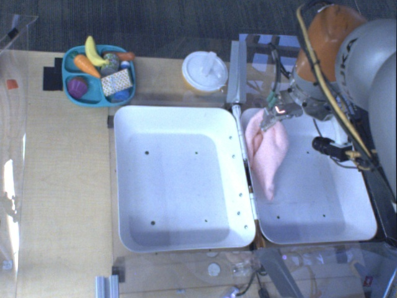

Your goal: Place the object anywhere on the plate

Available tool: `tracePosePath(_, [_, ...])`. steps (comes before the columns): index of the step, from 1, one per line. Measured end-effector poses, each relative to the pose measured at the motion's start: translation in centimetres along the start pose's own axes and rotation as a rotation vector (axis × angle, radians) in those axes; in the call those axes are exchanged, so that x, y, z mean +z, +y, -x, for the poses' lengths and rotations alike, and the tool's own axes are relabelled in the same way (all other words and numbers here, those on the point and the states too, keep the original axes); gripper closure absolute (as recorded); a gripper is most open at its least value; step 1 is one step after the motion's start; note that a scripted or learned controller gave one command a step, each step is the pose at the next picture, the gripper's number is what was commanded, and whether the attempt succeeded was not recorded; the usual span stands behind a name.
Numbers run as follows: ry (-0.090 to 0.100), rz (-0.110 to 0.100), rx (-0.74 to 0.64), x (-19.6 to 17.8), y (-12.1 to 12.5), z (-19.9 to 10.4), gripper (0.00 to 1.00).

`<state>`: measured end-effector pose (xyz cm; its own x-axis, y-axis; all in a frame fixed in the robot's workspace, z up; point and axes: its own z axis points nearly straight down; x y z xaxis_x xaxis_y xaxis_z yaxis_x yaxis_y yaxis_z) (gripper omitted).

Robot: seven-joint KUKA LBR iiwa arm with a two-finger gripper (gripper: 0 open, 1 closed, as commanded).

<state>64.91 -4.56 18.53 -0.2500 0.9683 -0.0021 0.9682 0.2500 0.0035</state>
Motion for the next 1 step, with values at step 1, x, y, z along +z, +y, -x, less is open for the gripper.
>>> tracePosePath(1, [0.001,0.001,-0.008,-4.0,0.2,-0.14,1.0])
